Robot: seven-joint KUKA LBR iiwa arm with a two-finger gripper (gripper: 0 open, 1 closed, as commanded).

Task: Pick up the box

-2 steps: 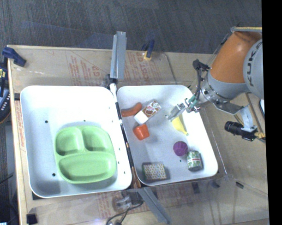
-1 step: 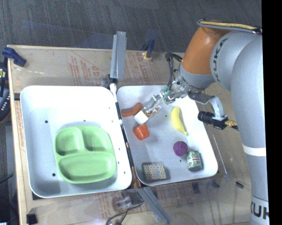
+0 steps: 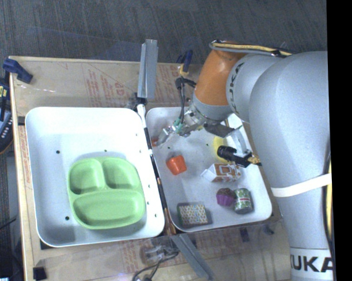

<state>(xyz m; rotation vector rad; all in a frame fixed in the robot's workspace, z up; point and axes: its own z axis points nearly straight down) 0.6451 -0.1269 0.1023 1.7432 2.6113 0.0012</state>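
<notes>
— One grey arm [image 3: 290, 116] takes up the right of the view. How does it lie?

— It reaches in from the right over the bench [image 3: 76, 77], its orange band [image 3: 211, 78] above the far end of the right bin [image 3: 195, 185].

— And the two white bins?

— They stand side by side, rims touching. The left bin [image 3: 37, 122] holds a green divided tray [image 3: 106, 194], lying flat toward its near side.

— Where is the gripper [image 3: 177, 129]?

— Low over the far left corner of the right bin. Whether it is open or closed cannot be told, and nothing is seen in its grasp.

— Where is the box [image 3: 224, 172]?

— The white and orange box lies on the right bin's floor, toward the right wall and well apart from the gripper.

— The smaller items?

— A patterned flat block [image 3: 193, 213] lies at the near edge, and an orange cup [image 3: 177, 164] sits left of the box. A green can [image 3: 243, 200] stands just beside a purple item [image 3: 225, 196], both nearer than the box.
</notes>
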